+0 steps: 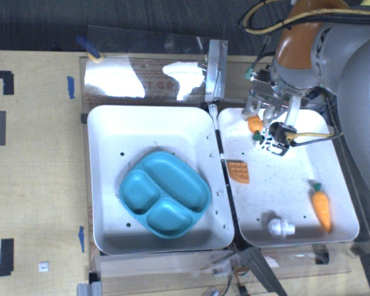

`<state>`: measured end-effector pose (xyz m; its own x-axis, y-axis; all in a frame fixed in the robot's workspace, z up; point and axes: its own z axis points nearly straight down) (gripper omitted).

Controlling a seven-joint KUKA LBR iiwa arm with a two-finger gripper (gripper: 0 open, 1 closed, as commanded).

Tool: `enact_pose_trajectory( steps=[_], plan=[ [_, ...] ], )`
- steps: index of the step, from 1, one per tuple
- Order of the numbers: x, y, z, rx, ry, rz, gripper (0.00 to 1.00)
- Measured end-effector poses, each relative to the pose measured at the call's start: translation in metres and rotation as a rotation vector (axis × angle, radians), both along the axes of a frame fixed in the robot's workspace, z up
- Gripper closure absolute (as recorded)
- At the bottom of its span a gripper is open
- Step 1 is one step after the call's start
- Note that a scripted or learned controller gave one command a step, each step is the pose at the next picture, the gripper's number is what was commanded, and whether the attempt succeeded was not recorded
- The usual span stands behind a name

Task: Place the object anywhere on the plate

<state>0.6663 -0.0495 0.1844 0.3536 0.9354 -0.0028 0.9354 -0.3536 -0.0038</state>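
1. My claw point(263, 123) hangs over the far left corner of the right bin point(342, 227), its fingers pointing down, clamped on a small orange object with a green end point(255, 127).
2. That corner is tight: the divider wall between the two bins sits just to the claw's left, and the bin's far rim lies just behind it.
3. The orange object is held clear above the white floor, near the divider.
4. My wrist rises up and to the right from the claw, with the orange band point(302, 36) above it and cables looping over it; the grey arm body runs along the right bin's right side.
5. In front of the claw, an orange waffle-like square point(238, 171) lies near the divider.
6. Further out, a carrot point(321, 207) lies by the right wall, and a small white object point(281, 227) sits near the front rim.
7. The blue divided plate point(165, 193) rests in the left bin point(105, 128), with open white floor around it.
8. The wooden desk point(34, 165) stretches beyond, to the left.
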Motion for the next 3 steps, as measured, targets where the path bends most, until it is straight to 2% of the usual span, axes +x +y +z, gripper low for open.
enact_pose_trajectory(
  steps=[1, 2, 3],
  plan=[
    [-0.076, 0.068, 0.000, 0.004, -0.003, 0.093, 1.00],
    [-0.113, 0.156, 0.012, 0.003, 0.000, 0.260, 1.00],
    [-0.113, 0.155, 0.012, 0.003, -0.001, 0.257, 0.00]
  ],
)
